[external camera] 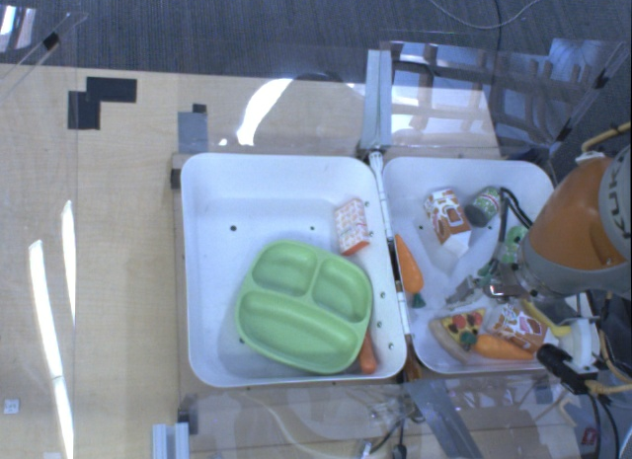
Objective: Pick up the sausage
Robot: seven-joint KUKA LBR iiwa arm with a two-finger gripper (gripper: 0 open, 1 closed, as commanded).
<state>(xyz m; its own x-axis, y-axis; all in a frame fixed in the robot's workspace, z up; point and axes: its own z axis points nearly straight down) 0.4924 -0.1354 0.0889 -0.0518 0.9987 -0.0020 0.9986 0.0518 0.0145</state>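
We are looking at the gripper (486,289) hanging low over the right bin (528,179), near its front edge. We cannot tell whether it is released or clenched, and nothing is visibly held.

We are taking the orange-brown stick lying along that bin's front edge as the sausage (502,349), though it is small and we are not certain. It is lying just in front of the gripper, long axis running along the front edge, touching the pizza slice (456,329) and a small packet (517,324). We are judging that the gripper needs to close across its short width.
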